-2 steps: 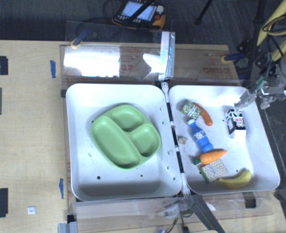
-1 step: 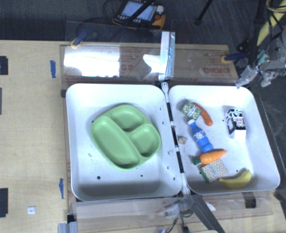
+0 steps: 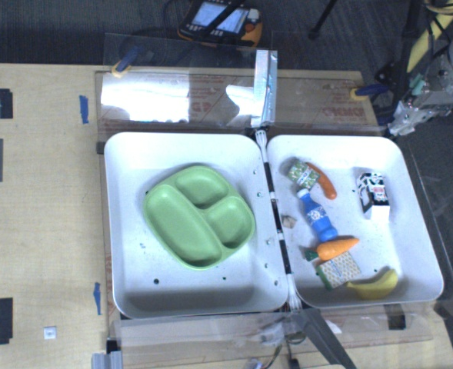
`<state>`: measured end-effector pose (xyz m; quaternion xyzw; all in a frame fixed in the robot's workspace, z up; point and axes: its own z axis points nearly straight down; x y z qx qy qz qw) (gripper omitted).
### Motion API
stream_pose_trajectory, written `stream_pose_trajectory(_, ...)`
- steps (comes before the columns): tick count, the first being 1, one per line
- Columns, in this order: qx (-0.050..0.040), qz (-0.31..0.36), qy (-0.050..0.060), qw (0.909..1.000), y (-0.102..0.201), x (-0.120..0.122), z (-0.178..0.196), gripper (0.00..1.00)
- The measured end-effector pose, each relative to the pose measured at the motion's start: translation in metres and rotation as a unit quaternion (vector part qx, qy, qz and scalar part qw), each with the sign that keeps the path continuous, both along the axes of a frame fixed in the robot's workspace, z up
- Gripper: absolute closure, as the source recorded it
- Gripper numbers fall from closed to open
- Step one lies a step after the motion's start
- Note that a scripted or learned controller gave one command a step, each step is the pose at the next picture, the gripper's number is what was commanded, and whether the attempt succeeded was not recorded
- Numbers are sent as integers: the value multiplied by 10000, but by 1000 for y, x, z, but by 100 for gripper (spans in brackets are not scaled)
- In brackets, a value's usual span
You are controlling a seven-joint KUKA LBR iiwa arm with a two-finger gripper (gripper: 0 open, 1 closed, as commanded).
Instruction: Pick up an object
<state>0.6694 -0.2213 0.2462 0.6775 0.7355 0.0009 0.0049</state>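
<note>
The right bin [image 3: 420, 229] holds several small objects. A green can [image 3: 304, 174] lies beside a red-orange sausage [image 3: 323, 182] near its far left. Below them come a blue bottle [image 3: 317, 217], an orange carrot [image 3: 338, 247], a patterned box [image 3: 337, 270] and a yellow banana [image 3: 375, 283]. A black-and-white carton [image 3: 373, 191] lies toward the right wall. My gripper [image 3: 408, 119] hangs outside the bin, just beyond its far right corner, well above and away from all the objects.
The left bin [image 3: 126, 206] carries a green divided plate [image 3: 200, 214]. A clear plastic sheet [image 3: 188, 91] and an upright divider [image 3: 264, 87] stand behind the bins. A controller pendant [image 3: 220, 20] lies on the floor at the back.
</note>
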Motion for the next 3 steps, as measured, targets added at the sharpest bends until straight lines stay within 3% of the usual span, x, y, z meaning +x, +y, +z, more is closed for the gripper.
stream_pose_trajectory(1,1,1,1,10000,0,0,0,0)
stream_pose_trajectory(2,5,318,-30,9995,0,2,-100,0)
stream_pose_trajectory(3,27,41,38,10000,37,-52,-104,0)
